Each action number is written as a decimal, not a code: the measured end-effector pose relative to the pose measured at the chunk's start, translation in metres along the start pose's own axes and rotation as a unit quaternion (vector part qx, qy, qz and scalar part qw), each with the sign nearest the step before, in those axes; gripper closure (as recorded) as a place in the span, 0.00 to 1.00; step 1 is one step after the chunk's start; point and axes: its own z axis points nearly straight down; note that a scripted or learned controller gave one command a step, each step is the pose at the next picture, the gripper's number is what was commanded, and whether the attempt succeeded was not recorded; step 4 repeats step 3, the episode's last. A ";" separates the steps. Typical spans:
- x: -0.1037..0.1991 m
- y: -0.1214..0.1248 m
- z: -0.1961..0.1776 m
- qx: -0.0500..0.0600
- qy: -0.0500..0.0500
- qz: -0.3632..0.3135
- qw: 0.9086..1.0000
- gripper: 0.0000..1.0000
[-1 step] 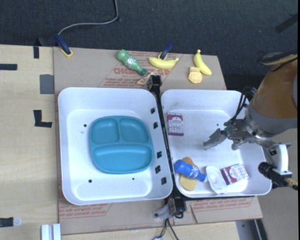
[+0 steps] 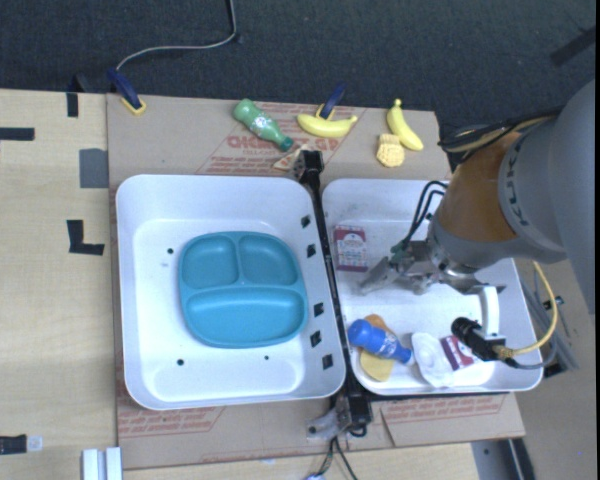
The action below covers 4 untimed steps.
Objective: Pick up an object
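Pincer (image 2: 380, 273) over the right bin (image 2: 510, 383).
I see its fingers spread, gripping nothing, beside a small carton (image 2: 350, 247); blue bottle (image 2: 377, 340) lies below.

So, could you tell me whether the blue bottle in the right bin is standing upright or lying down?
Lying down: the blue bottle rests on its side in the right bin, partly over a yellow item.

plate (image 2: 243, 290) in left bin (image 2: 140, 268), bottle (image 2: 379, 342) perhaps right

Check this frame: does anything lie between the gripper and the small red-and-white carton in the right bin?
Nothing visible does. The gripper hangs over bare white floor of the right bin, just right of the red-and-white carton. The blue bottle lies nearer the front wall, off that line.
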 end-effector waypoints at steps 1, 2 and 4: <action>0.018 0.068 0.001 0.001 0.000 0.000 1.000 0.00; 0.016 0.109 0.002 0.002 0.000 0.000 1.000 0.00; 0.015 0.109 -0.008 0.003 -0.001 0.000 1.000 1.00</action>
